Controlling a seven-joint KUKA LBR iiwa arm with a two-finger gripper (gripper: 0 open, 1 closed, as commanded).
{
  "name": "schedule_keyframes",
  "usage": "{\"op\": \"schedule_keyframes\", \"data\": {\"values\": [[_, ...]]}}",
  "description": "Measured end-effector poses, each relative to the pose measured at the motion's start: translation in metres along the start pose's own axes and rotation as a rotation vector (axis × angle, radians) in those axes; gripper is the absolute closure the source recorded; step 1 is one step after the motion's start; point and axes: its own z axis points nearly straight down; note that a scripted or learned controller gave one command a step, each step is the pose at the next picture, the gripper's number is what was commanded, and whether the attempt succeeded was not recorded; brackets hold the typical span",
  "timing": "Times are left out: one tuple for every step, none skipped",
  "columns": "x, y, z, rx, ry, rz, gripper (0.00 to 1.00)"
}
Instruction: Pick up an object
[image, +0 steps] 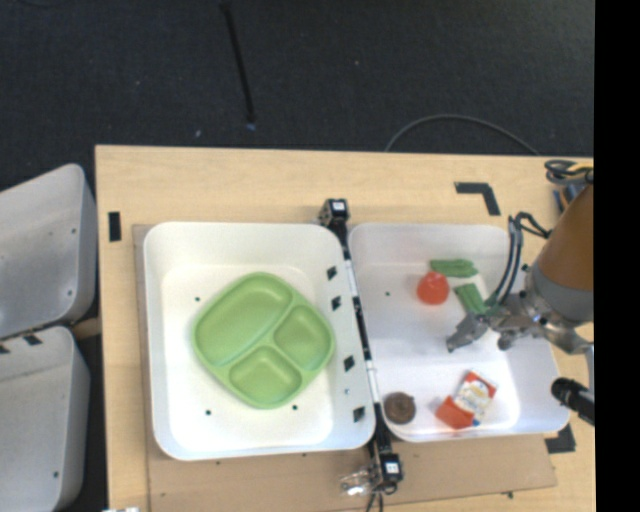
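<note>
The arm (565, 262) reaches in over the right edge of the right bin (400, 240), its orange band above the grey wrist. The gripper (485, 335) hangs over the middle of that bin, towards its right side. Its two fingers (462, 338) are spread apart, one pointing towards the bin's centre and the other lying nearer the right wall. Nothing sits between them, and whether the tips touch the bin floor cannot be told.

In the right bin, a red ball (433, 289) lies in the far half, near the middle. Just beyond it, towards the far edge, is a green piece (452, 267), and a second green piece (470, 298) lies just beside the ball on its right, close to the nearer finger; whether they touch is unclear. Near the front edge a red and white packet (467, 400) lies below the gripper, apart from it. A small brown round object (400, 406) sits in the front left corner.

The left bin (180, 420) holds a green divided plate (263, 339), lying flat near its centre with three compartments.
</note>
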Motion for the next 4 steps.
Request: {"op": "schedule_keyframes", "data": {"values": [[-0.01,0.001,0.058,0.0,0.0,0.0,0.0],[-0.011,0.003,0.044,-0.008,-0.002,0.005,1.0],[-0.01,0.012,-0.004,-0.011,-0.002,-0.004,1.0],[-0.009,0.004,-0.059,-0.012,-0.003,-0.004,1.0]]}}
